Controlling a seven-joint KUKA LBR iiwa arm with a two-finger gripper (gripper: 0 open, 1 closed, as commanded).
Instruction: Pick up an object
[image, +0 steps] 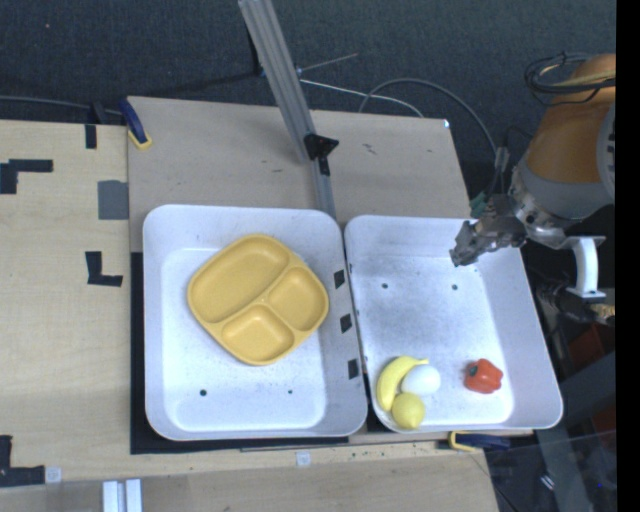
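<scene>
- A yellow three-compartment plastic tray (258, 298) lay in the left white bin (165, 400).
- A yellow banana (397, 374), white egg (423, 380) and yellow lemon (408, 409) clustered at the right white bin's (520, 300) near-left corner; a red pepper (483, 375) sat near its near-right corner.
- The gripper (465, 252) hung over that bin's far-right edge; I cannot tell its finger spread.

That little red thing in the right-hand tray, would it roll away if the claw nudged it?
Probably. The red object looks rounded and glossy, so it may roll or slip. It sits alone on the right bin floor, with nothing beside it to stop it. The gripper is far from it.
</scene>
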